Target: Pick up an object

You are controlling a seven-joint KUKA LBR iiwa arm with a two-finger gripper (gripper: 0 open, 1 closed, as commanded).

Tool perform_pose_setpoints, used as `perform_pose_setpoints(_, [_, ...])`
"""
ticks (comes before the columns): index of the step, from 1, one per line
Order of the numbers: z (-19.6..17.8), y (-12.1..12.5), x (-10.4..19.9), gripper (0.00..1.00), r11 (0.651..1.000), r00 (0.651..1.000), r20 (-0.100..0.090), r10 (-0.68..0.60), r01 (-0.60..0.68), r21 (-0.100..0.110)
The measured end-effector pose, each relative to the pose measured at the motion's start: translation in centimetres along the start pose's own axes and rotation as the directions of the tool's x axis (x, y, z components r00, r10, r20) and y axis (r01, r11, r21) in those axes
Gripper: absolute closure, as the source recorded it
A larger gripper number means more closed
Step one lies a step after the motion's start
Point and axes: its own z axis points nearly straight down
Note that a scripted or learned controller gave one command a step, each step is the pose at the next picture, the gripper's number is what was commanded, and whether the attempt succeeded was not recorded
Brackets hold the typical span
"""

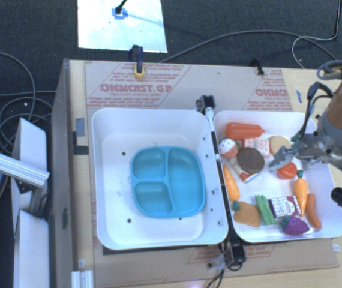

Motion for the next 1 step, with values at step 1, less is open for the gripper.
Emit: perform_pose_setpoints(1, [12.83, -2.72, -1.25, 0.0, 1.0, 1.0, -0.001, 0.003, -0.003, 0.0])
